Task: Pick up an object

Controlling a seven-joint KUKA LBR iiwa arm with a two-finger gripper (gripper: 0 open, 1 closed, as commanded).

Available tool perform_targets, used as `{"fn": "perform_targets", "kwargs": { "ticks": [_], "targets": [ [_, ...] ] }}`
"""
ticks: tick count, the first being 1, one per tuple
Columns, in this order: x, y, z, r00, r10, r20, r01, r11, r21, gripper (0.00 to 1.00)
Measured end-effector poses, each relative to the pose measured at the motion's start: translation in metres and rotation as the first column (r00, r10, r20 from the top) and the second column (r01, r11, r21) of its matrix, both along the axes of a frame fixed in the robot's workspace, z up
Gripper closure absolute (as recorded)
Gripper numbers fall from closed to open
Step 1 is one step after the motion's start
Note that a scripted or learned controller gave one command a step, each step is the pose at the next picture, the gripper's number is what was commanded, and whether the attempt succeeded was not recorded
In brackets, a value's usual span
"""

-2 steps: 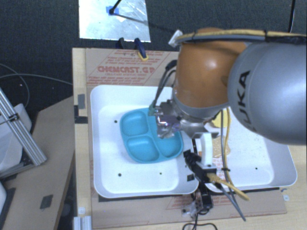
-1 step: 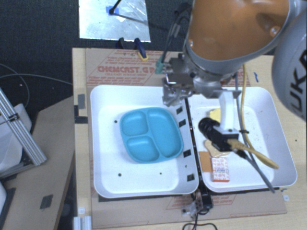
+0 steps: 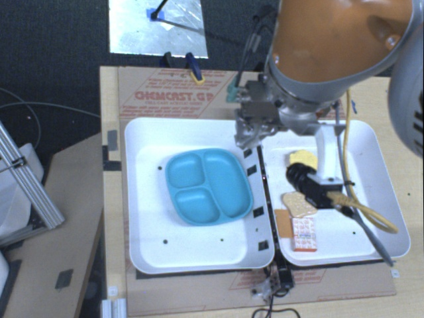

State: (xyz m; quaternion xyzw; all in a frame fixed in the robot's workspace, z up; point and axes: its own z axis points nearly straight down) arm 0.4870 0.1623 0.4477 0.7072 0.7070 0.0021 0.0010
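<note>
we saw a blue divided plate (image 3: 208, 185) lying flat in the left bin (image 3: 149, 244), the gripper (image 3: 248, 136) hovering over the divider between both bins, couldn't tell its grip state, right bin (image 3: 387, 234) holding a yellow block (image 3: 301, 158), a cracker-like piece (image 3: 298, 204), a small printed card (image 3: 305, 234)

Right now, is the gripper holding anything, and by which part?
Cannot be told. The gripper sits over the divide between the bins, with no object visible between its fingers; their state is unclear.

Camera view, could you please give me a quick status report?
Gripper over the bins' divider, nothing seen held. Blue plate in left bin. Small items in right bin.
</note>
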Motion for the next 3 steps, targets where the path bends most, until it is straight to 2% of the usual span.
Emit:
{"fn": "perform_targets", "kwargs": {
  "ticks": [1, 2, 3],
  "targets": [
    [0.001, 0.001, 0.011, 1.000, 0.006, 0.003, -0.006, 1.000, 0.001, 1.00],
    [0.008, 0.077, 0.019, 1.000, 0.011, -0.001, -0.011, 1.000, 0.002, 1.00],
    [-0.002, 0.072, -0.108, 1.000, 0.001, -0.016, -0.001, 1.000, -0.007, 1.00]
  ]
}}
